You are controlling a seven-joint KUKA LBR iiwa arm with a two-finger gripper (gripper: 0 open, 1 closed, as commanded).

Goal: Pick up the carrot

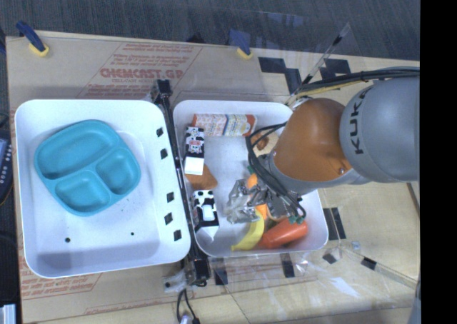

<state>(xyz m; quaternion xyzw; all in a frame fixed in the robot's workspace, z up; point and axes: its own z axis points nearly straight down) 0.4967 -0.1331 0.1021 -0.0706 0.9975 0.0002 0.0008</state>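
The carrot [287, 232] is an orange-red, tapered piece lying at the front right corner of the right bin [214, 244]. It rests against a yellow banana [248, 238] on its left. My gripper [246, 203] hangs low over the front half of this bin, just up and left of the carrot and above the banana. A small orange piece [261, 210] shows right beside the gripper's metal parts; what it is I cannot make out. The orange band of the wrist [310, 140] hides the bin's right middle.
The left bin [43, 244] holds a blue divided plate [86, 165]. In the right bin a printed carton [223, 124] lies along the back wall. Black-and-white blocks [194, 140] [207, 208], a white cube [194, 166] and a brown wedge [208, 177] line the left wall.
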